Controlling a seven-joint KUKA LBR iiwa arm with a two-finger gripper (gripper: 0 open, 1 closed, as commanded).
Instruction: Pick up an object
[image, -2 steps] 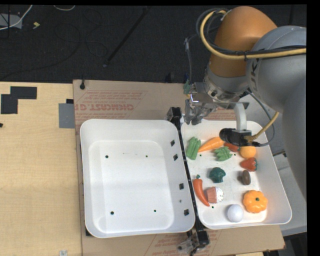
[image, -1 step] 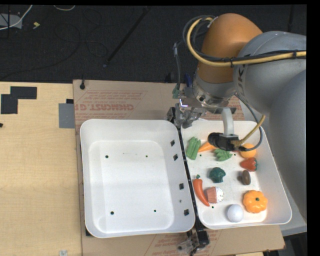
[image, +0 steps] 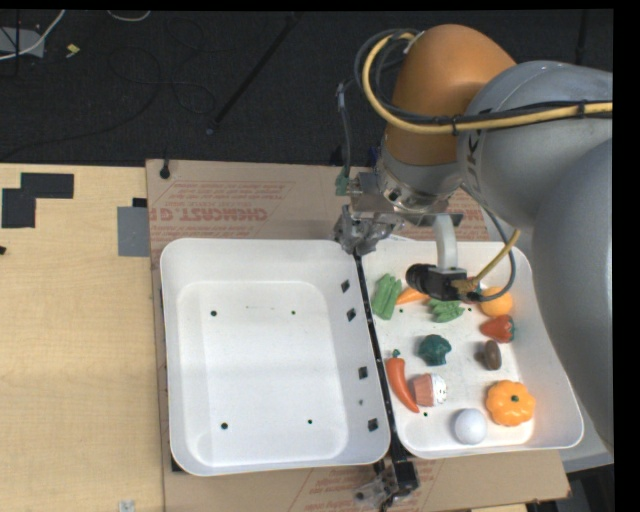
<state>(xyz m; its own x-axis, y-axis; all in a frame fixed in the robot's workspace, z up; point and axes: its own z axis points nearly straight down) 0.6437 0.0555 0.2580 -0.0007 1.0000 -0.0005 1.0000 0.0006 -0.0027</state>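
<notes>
Hanging over the far end of the seam where two white bins meet, the end effector (image: 358, 232) sits low above the rims; whether it is wide or narrow cannot be told, and nothing is seen held in it.

Toward the camera and to the view's left of it lies the left bin (image: 260, 370). Toward the camera and to the view's right lies the right bin (image: 560, 420), which holds every object to pick, eleven in all.

- Nearest the end effector is one green leafy vegetable (image: 385, 296), touching one small orange piece (image: 410, 296).
- Farther to the right are one light green piece (image: 447, 311), one orange round piece (image: 499, 303) and one red piece (image: 497, 328).
- Nearer the camera come one dark green broccoli (image: 434, 349) and one brown piece (image: 489, 354).
- Farthest from the end effector are one red-orange carrot (image: 398, 382), touching one pink block (image: 428, 390), one white ball (image: 468, 426) and one orange pumpkin (image: 510, 402).

Both bins rest on one cardboard sheet (image: 250, 200) on the pale wooden desk (image: 70, 380).
</notes>
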